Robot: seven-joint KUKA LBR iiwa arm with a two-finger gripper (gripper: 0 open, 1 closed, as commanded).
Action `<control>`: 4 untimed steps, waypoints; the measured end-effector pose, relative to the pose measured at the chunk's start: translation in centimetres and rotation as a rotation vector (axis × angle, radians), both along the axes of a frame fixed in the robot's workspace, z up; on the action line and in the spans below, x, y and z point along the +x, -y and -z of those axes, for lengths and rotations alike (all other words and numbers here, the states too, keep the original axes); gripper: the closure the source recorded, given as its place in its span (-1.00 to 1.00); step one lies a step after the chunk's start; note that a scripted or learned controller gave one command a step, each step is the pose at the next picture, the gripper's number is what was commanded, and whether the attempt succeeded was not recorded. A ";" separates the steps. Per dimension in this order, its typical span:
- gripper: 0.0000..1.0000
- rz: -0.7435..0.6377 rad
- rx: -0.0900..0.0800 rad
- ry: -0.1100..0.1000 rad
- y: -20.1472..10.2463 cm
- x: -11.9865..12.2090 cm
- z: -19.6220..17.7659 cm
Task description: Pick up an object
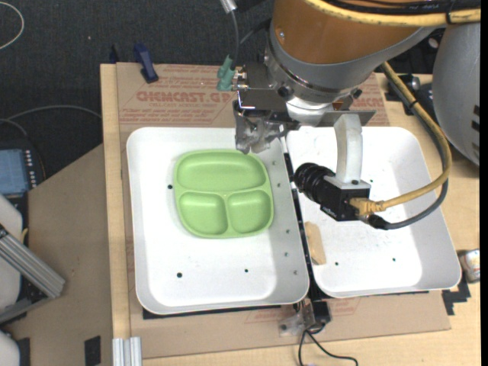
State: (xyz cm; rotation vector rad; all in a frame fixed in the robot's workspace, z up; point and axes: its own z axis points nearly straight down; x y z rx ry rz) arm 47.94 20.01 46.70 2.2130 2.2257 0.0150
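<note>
A light green divided plate [223,193] with three compartments lies flat in the left bin [152,265]. My gripper [255,139] hangs from the grey and orange arm just above the plate's far right corner, close to the wall between the two bins. Nothing is visibly held in it. A small tan wooden block [315,244] lies in the right bin [396,265], against its left wall and nearer the front than the gripper.
A black cylindrical unit [329,192] with a yellow cable [415,197] hangs off the arm over the right bin. The bins sit on a cardboard sheet [175,82]. A blue clip [145,62] rests at the sheet's far left corner.
</note>
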 end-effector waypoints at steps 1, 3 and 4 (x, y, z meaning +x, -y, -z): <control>1.00 0.011 -0.008 -0.018 5.8 -0.1 8.9; 1.00 0.011 -0.009 -0.023 11.7 3.7 29.1; 1.00 -0.003 0.002 0.003 5.3 0.5 15.5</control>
